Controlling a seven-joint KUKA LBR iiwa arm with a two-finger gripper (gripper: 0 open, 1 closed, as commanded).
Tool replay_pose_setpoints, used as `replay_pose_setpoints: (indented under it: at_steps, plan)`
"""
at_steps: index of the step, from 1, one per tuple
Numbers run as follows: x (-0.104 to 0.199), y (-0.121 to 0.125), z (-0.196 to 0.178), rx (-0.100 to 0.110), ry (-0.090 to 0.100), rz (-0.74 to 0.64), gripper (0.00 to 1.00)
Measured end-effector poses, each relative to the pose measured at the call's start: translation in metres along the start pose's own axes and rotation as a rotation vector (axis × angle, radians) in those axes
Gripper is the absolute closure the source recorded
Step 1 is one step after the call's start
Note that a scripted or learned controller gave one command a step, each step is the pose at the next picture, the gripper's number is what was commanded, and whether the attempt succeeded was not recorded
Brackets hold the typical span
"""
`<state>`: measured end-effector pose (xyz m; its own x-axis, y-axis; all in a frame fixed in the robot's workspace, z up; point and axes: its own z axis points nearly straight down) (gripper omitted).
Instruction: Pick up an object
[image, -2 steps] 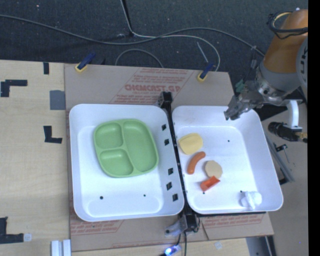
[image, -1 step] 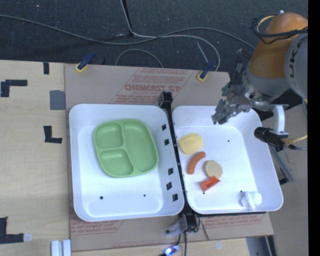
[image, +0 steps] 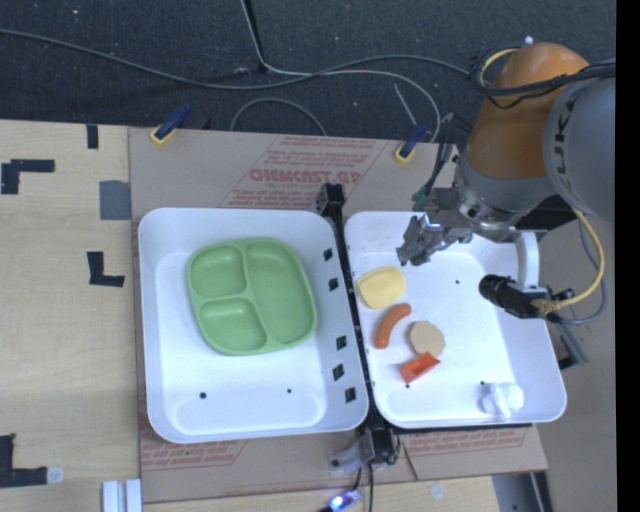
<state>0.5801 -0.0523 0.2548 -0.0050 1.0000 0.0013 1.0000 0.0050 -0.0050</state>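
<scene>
Nearest the camera, at about five o'clock in the right bin (image: 535, 350), lies a small white object (image: 500, 399), well apart from everything else. Further in sit a red-orange piece (image: 419, 368) and a tan round piece (image: 425, 338), touching or nearly so. At their ten o'clock lies an orange sausage-shaped piece (image: 391, 324), and just beyond it a pale yellow lump (image: 382, 287), close to the bin's left wall. The left bin (image: 165, 300) carries a green divided plate (image: 250, 296). Both bins rest on cardboard over the worktop (image: 60, 330).

The gripper (image: 417, 245) hangs at roughly one o'clock from the yellow lump, which looks like the nearest thing to take. Whether the fingers are apart or together I cannot tell; nothing is visibly between them.

To do the step well, I would judge that the gripper should shift toward seven o'clock until centred over the lump, straddle its narrow width, and descend straight. The wall beside it and the sausage piece just behind leave little margin, so a skewed approach risks nudging rather than gripping.
</scene>
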Motion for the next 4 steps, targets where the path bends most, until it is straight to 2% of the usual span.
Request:
replay_pose_setpoints:
  at_steps: [1, 3, 4]
  plan:
    - [0.053, -0.013, 0.019, 0.001, 0.000, -0.001, 1.00]
    - [0.152, -0.058, 0.035, 0.001, 0.000, -0.002, 1.00]
    - [0.149, -0.056, 0.034, -0.001, -0.002, 0.002, 0.00]
